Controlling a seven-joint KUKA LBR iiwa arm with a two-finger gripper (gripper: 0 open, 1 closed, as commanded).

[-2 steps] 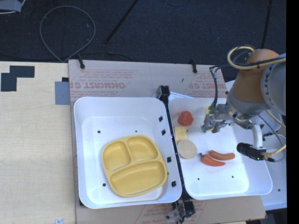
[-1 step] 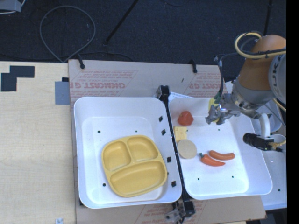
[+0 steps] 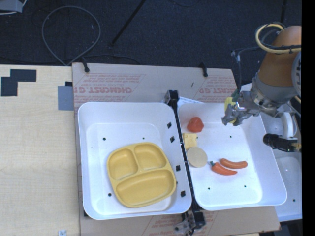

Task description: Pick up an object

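On the tabletop (image 3: 34, 146) two shallow white bins sit side by side, touching along a black divider.

The left bin (image 3: 91, 119) carries a yellow divided tray (image 3: 141, 173), lying flat with two small compartments on its far side and one long compartment on its near side. The tray rests toward the bin's 5 o'clock corner, close to the divider.

The right bin (image 3: 256, 191) carries the loose objects. A red tomato-like piece (image 3: 195, 124) lies toward the bin's 10 o'clock area. At its 7 o'clock, against the divider, is a pale yellow block (image 3: 190, 140), and a round beige disc (image 3: 197, 157) touches that block's near edge. At the disc's 4 o'clock lie two orange-red sausage-shaped pieces: the upper sausage (image 3: 234, 163) and the lower carrot-like piece (image 3: 222, 169), side by side and nearly touching, both running roughly along the 3-to-9 line.

The arm (image 3: 278, 63) comes in from 3 o'clock, its orange band high at the picture's 2 o'clock. The claw (image 3: 231, 118) hangs over the right bin's far edge, around the bin's 1 o'clock, well apart from the sausages and to the 3 o'clock side of the tomato. Whether the claw is spread or closed cannot be told from this angle; nothing is seen held in it. All the objects lie on the bin floors.
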